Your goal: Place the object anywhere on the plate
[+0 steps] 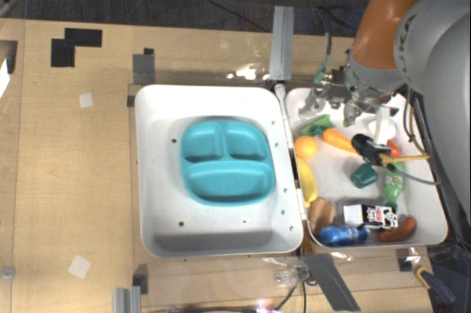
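A teal plate (223, 160) with three compartments lies in the middle of the left bin (158, 157). The right bin (438, 224) holds several toy foods. Among them are a green vegetable (316, 129), an orange carrot (340, 140), a yellow-orange fruit (306, 148) and a banana (307, 180). My gripper (333, 108) hangs over the far end of the right bin, just above the green vegetable and the carrot. It is open, with nothing between its fingers.
Further toys fill the right bin: a dark green block (363, 174), a green bottle (394, 184), a brown piece (321, 211), a blue piece (338, 234) and a red-brown sausage (398, 230). A metal divider post (280, 46) stands between the bins at the far side.
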Robot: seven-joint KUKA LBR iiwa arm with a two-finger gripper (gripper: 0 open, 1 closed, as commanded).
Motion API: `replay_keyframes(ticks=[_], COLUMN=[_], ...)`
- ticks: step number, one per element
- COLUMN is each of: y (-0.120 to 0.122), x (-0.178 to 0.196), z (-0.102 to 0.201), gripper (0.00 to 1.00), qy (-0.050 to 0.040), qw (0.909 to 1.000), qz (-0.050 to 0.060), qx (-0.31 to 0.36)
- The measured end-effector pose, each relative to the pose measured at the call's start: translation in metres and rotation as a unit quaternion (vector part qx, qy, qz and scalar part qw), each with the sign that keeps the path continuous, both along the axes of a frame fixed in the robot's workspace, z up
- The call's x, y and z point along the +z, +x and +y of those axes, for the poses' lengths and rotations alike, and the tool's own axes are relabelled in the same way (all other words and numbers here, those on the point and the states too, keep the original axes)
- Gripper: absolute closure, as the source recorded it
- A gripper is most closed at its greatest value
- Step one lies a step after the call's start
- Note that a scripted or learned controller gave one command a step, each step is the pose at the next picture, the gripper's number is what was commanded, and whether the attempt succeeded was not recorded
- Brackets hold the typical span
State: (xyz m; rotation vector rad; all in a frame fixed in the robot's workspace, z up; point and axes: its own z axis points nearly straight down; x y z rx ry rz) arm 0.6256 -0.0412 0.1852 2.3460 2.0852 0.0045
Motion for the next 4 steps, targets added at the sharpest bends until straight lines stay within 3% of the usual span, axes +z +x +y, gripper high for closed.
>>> replay_keyframes(ticks=[1, 4], y=[0.0347, 0.035], x=[0.0, 0.0003], z=[0.1052, 0.1008], gripper=[0.0, 0.0], qy=[0.0019, 0.0006], qw=[0.9943, 0.9941], qz=[0.0, 0.0], qx=[-0.106, -0.109])
